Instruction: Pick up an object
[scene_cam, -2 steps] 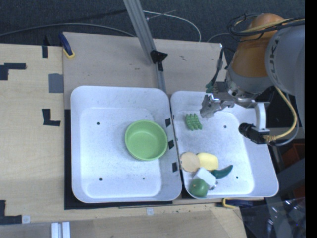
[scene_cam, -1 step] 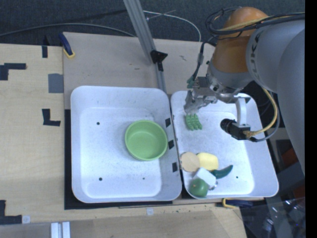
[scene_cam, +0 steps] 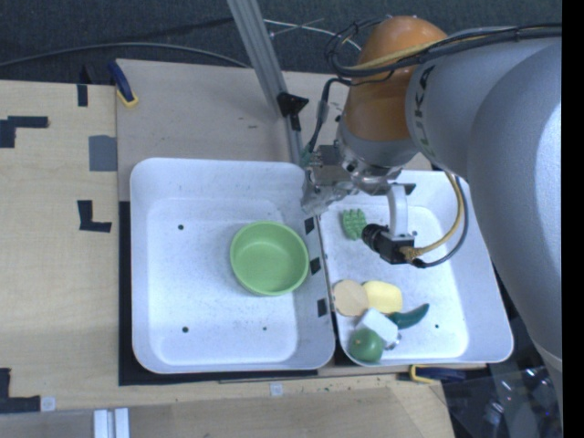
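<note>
Several small toys clustered at 6 o'clock of the right bin [scene_cam: 474, 336], likely light and slippery; green block [scene_cam: 353, 223] at 12 o'clock beside gripper [scene_cam: 321, 192] judged easiest across ridged sides; jaw state indeterminable.

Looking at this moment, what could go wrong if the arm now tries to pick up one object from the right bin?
1. The tan round piece, yellow piece, white block and green ball lie packed together, so the gripper may push or catch a neighbour.
2. The gripper hangs above the wall between the bins; a descent there could strike it.
3. The green ridged piece looks small and may slip.
</note>
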Robot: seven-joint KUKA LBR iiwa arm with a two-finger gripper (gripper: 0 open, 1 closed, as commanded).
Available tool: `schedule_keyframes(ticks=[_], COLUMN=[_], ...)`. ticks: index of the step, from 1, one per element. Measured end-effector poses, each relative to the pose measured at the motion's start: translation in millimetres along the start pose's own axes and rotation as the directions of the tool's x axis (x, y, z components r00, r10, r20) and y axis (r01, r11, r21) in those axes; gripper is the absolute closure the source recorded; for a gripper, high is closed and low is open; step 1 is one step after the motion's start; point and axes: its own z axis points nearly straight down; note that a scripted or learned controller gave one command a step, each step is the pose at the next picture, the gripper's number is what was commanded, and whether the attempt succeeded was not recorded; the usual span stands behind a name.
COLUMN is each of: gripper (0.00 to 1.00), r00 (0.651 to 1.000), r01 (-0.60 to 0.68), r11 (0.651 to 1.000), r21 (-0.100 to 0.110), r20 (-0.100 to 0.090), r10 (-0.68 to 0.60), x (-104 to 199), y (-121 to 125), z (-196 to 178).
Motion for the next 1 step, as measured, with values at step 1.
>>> schedule_keyframes(ticks=[1], gripper=[1.0], r00=[1.0], r01=[-0.001], r11=[1.0], r21=[0.0], r20=[0.001], r10=[0.001], x=[55.8], y=[0.9], z=[7.4])
